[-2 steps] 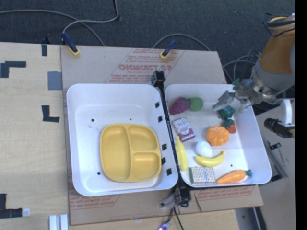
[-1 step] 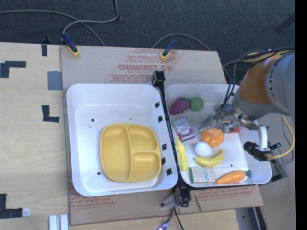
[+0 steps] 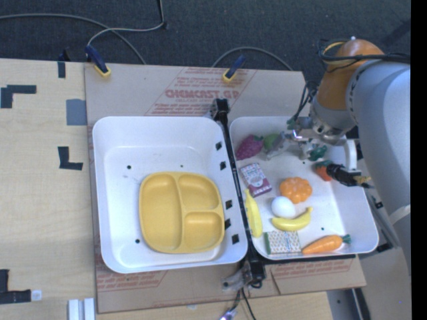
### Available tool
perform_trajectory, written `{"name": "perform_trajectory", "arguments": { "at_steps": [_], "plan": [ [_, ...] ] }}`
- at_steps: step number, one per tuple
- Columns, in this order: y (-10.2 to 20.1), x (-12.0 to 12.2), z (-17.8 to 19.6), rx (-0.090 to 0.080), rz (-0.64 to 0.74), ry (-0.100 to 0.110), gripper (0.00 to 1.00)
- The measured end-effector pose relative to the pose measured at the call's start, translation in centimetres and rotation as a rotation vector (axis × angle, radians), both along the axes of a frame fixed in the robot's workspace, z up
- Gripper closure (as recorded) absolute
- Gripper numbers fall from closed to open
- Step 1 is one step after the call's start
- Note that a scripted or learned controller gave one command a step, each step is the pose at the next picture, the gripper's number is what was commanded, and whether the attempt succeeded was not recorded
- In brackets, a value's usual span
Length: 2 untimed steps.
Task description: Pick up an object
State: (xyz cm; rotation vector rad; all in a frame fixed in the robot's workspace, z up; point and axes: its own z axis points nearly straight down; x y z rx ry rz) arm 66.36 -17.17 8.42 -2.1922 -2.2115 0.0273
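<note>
In the right bin (image 3: 337, 209), near its far edge, the gripper (image 3: 285, 144) hangs low over the white floor. It is carried by the grey arm (image 3: 377, 112), which reaches in from the right with its orange band uppermost. The claw is seen from above and partly hidden by the wrist, so it cannot be told whether it is released or clenched, and nothing can be seen grasped in it.

Just to the left of the gripper lies a small green piece (image 3: 271, 140), possibly a leaf, and beside that a bunch of purple grapes (image 3: 248, 147) in the bin's far left corner. Nearer the camera are:
- a red and white packet (image 3: 255, 179)
- an orange fruit (image 3: 295, 189)
- a white egg (image 3: 283, 207) touching a banana (image 3: 292, 221)
- a second yellow fruit (image 3: 253, 215) along the left wall
- a patterned box (image 3: 283, 243) at the near edge
- a carrot (image 3: 323, 245) just beside the box

A small red thing (image 3: 323, 173) sits by the right wall, too blurred to name.

The left bin (image 3: 110, 135) holds a yellow divided tray (image 3: 181, 212), lying flat, well apart from the gripper.
</note>
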Motion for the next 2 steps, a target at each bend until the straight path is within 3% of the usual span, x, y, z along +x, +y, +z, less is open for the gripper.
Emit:
{"name": "perform_trajectory", "arguments": {
  "at_steps": [1,2],
  "plan": [
    [-3.0,0.7,3.8,0.009,-0.002,-0.029,0.00],
    [4.1,0.6,0.2,-0.008,-0.007,-0.033,0.00]
  ]
}}
